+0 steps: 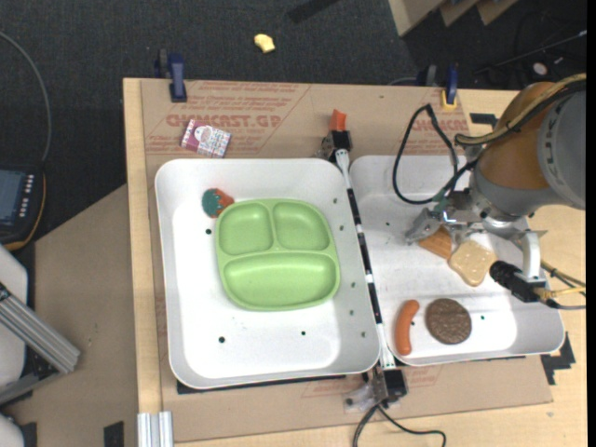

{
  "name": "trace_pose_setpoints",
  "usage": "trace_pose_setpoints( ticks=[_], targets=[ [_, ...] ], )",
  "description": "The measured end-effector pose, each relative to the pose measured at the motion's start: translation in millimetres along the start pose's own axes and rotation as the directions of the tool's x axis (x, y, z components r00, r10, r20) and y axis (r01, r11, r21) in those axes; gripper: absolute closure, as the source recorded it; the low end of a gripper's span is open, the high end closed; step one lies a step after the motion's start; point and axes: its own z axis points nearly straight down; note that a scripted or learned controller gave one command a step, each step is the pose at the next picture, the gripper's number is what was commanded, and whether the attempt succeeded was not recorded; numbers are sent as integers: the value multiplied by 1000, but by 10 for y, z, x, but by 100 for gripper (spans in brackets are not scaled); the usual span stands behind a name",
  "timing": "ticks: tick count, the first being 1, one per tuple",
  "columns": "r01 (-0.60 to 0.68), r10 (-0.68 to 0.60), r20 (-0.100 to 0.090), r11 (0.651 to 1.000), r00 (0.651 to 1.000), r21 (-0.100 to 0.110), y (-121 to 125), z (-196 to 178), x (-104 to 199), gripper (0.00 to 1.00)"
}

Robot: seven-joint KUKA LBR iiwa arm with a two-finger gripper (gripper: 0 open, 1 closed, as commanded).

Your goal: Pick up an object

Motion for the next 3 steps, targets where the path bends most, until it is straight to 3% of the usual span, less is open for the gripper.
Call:
trace_pose_setpoints(
  ticks=[1, 2, 3],
  targets=[
    [1, -1, 1, 1000, 1000, -7, 24, -115, 5, 100],
    [1, -1, 1, 1000, 1000, -6, 21, -108, 5, 0],
    [-1, 1, -2, 1000, 1000, 4, -561, 14, 96, 0]
  ],
)
